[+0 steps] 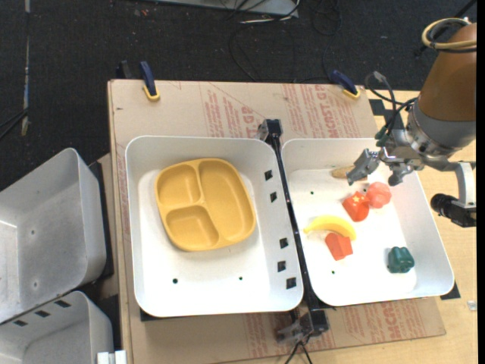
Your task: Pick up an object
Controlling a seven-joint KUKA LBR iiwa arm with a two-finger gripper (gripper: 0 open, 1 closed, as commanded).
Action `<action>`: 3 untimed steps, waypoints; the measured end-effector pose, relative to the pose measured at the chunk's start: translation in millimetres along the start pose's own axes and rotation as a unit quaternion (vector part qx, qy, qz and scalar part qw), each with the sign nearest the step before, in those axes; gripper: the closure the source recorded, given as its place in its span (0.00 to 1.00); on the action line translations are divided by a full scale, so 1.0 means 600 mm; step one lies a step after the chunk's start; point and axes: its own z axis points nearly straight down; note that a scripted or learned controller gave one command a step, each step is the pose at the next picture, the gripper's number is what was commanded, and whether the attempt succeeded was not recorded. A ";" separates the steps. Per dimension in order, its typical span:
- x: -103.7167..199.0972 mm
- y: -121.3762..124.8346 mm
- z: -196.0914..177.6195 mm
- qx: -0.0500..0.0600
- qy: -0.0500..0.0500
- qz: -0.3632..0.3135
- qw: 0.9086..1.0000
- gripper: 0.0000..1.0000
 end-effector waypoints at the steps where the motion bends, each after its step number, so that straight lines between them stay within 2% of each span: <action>1: 0.001 0.004 -0.013 -0.007 -0.001 -0.001 1.000 0.00; 2: 0.013 0.011 0.089 -0.004 -0.001 -0.001 1.000 0.00; 3: 0.000 0.008 0.185 -0.005 -0.001 0.000 1.000 0.00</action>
